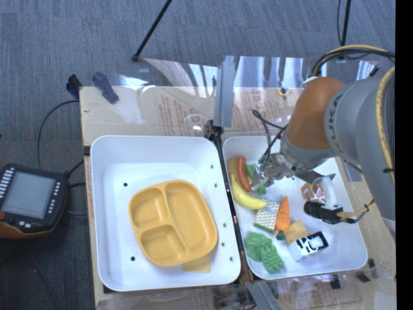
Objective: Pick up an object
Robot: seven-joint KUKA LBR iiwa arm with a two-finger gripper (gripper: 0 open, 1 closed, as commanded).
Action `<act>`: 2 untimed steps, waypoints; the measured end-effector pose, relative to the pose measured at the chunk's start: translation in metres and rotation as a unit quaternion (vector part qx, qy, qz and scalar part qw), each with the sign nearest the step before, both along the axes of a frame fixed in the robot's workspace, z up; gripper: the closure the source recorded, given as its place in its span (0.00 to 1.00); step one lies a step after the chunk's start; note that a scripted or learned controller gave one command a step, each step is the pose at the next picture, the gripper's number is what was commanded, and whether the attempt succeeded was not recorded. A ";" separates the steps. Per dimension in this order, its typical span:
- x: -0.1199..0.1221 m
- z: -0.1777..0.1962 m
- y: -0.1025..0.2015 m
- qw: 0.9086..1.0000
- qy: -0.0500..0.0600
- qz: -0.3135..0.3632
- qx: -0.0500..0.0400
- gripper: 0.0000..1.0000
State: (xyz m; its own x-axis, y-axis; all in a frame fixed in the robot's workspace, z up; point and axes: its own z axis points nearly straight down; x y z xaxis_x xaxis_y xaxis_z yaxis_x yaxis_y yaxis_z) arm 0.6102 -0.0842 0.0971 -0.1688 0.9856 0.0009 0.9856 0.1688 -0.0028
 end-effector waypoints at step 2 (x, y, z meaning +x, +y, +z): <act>0.023 0.138 0.057 0.998 -0.003 -0.057 0.000 1.00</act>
